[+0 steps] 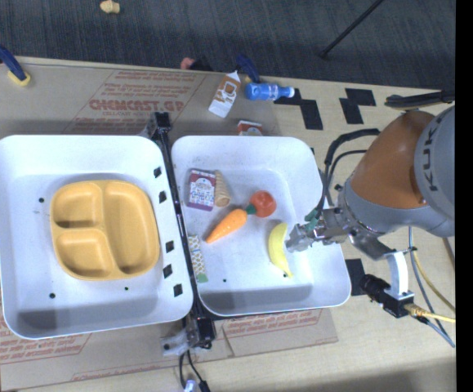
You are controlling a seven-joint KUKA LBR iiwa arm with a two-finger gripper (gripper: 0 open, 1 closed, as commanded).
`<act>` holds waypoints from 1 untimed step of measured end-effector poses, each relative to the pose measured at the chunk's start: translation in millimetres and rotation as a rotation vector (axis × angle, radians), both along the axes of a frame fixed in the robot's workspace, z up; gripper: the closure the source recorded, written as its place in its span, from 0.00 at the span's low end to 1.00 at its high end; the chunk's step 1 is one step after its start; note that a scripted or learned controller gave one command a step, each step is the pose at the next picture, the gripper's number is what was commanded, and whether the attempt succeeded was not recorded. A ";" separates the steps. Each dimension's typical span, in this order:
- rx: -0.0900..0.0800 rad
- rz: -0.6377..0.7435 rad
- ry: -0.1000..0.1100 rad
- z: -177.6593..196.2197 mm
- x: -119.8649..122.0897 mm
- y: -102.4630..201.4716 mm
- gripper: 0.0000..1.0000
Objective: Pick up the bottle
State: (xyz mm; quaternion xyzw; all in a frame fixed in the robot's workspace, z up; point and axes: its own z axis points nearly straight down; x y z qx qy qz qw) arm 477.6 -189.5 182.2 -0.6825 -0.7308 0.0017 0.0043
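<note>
A small blue bottle (265, 92) lies on its side on the cardboard-covered bench, behind the right bin (244, 145) and outside it. My gripper (304, 235) hangs low over the right edge of that bin, just right of a yellow banana (278, 249). It is far from the bottle. Nothing shows in its grasp.
The right bin also holds a carrot (225, 224), a tomato (262, 204), a purple packet (201, 189) and a cone (221, 191). A yellow divided plate (105, 227) sits in the left bin (15, 162). A small carton (225, 95) lies near the bottle.
</note>
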 end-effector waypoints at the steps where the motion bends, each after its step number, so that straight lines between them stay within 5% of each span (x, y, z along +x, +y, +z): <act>1: 0.000 0.111 -0.005 -45.0 -1.7 -21.3 1.00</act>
